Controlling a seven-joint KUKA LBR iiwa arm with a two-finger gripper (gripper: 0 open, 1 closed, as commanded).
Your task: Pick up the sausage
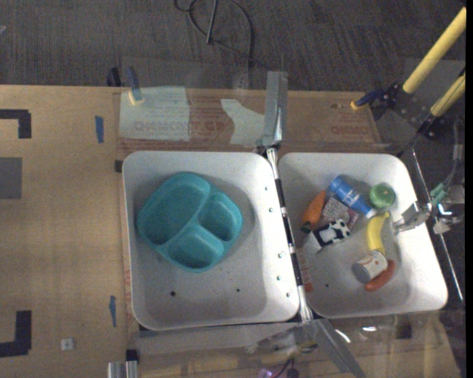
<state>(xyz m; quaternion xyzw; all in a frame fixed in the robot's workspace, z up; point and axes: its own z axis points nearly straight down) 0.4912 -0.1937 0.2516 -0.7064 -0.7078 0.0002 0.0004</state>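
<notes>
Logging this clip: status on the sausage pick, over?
Sausage lying in right bin, near its front edge, ungrasped. Small can touching it, banana just behind. Teal plate alone in left bin.

Wooden bench top (59, 244) with black tape marks (16, 122) and blue tape strips (99, 128). Dark grey carpet floor (111, 37) beyond, cable loop (222, 22) lying on it.
</notes>
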